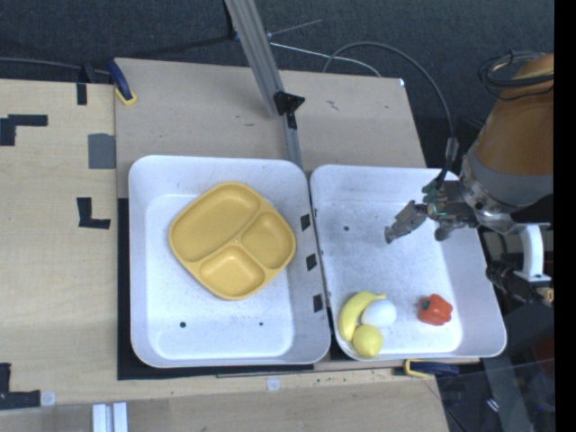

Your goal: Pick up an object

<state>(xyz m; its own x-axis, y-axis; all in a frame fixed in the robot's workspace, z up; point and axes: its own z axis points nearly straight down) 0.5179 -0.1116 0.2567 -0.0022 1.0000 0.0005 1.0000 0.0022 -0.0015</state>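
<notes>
In the right bin, near its front edge, lie a yellow banana, a white egg, a yellow lemon and a red pepper. My gripper hangs over the right half of that bin, above and behind these items, with its two dark fingers spread apart and nothing between them. The pepper sits roughly below the right finger, well apart from it.
The left bin holds a yellow three-compartment plate. A grey metal pole slants in from the top to the seam between the bins. The grey arm with its orange band fills the right side.
</notes>
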